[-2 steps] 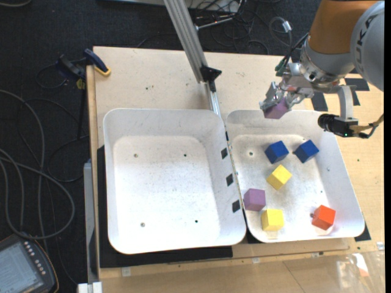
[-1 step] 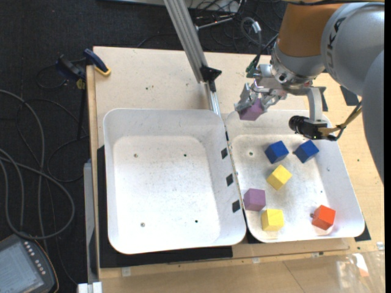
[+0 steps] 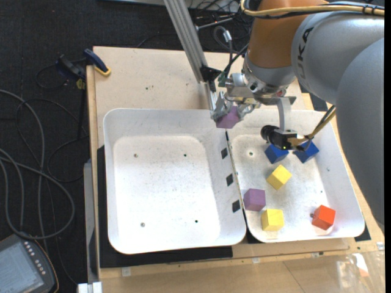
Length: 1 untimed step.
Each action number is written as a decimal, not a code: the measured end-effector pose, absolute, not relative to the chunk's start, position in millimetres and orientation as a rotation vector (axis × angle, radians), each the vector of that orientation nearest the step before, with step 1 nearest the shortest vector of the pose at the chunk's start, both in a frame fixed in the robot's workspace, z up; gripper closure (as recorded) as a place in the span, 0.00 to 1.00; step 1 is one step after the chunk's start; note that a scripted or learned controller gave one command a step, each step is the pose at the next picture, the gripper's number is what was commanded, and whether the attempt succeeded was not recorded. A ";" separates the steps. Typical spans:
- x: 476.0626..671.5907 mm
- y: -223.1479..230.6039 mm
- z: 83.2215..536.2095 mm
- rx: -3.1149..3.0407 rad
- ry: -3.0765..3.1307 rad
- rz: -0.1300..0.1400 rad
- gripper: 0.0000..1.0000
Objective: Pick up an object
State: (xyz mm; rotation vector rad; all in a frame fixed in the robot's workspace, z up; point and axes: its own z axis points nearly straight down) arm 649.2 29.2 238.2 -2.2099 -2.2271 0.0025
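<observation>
Claw (image 3: pixel 227 112): clamped on a purple cube (image 3: pixel 229 121), with the cube plainly between the fingers and jutting out below their tips. Carried in from the right on the arm (image 3: pixel 317 47), wrist turned down toward the back of the bins.

Across the surface (image 3: pixel 153 78), two bins side by side. Over the back end of the shared rim between left bin (image 3: pixel 109 140) and right bin (image 3: pixel 353 207), the claw and its load. No offset left to close, then: cube straight under the claw, inside the grip, not off to either side. No long axis to speak of on a cube; seen slightly turned against the bin edges.

Judged lifted clear of the right bin's floor, though height hard to read from this slant. Grasp step judged done; next, probably only a carry. Worth watching for slip, given a hold seemingly on the cube's upper part alone.

Loose in the right bin, well apart from the claw: a blue cube (image 3: pixel 276 153) and a second blue cube (image 3: pixel 306 151) toward the back, a yellow cube (image 3: pixel 280 177) mid-bin, a spare purple cube (image 3: pixel 254 198) near the divide, a second yellow cube (image 3: pixel 272 219) and an orange cube (image 3: pixel 324 217) at the front.
</observation>
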 end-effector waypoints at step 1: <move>641.2 80.2 245.7 -2.211 -2.229 -0.001 1.00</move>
